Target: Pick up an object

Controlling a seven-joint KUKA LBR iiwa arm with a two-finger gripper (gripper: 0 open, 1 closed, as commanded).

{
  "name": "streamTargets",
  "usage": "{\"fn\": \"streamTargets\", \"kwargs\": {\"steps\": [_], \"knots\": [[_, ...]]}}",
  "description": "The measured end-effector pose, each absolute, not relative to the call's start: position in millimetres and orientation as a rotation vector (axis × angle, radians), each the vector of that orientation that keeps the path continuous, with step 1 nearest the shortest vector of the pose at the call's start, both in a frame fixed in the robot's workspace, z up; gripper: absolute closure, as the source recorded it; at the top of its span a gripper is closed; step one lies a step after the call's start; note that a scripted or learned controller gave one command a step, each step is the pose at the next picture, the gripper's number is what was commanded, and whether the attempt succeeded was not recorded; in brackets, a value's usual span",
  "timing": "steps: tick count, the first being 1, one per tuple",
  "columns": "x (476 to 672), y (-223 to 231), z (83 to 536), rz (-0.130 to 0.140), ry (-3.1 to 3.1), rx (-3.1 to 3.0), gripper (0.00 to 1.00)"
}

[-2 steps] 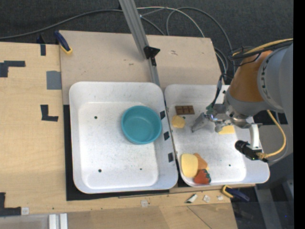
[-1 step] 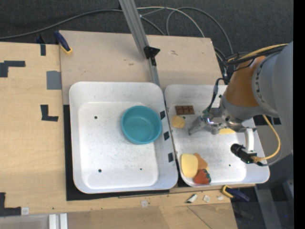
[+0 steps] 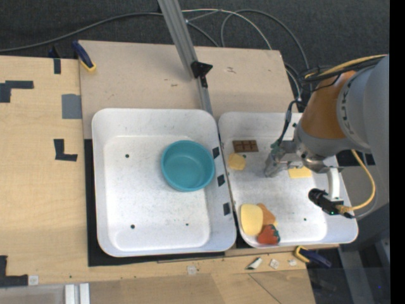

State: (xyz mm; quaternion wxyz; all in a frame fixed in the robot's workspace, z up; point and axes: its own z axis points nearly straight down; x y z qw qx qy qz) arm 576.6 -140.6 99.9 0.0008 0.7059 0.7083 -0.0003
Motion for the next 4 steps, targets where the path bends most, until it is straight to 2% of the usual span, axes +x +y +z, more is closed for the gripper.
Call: {"fn": "streamTargets", "kwargs": {"steps": [1, 2, 3, 4], "knots": [[567.6, -140, 154, 0.003, 2.221, 2.218, 1.00], [569.2, -141, 196, 0.003, 2.220, 2.218, 1.00], [562.3, -145, 243, 0.003, 2.220, 2.218, 1.00], [564.8, -81, 238, 0.000, 2.231, 2.215, 1.00]]}}
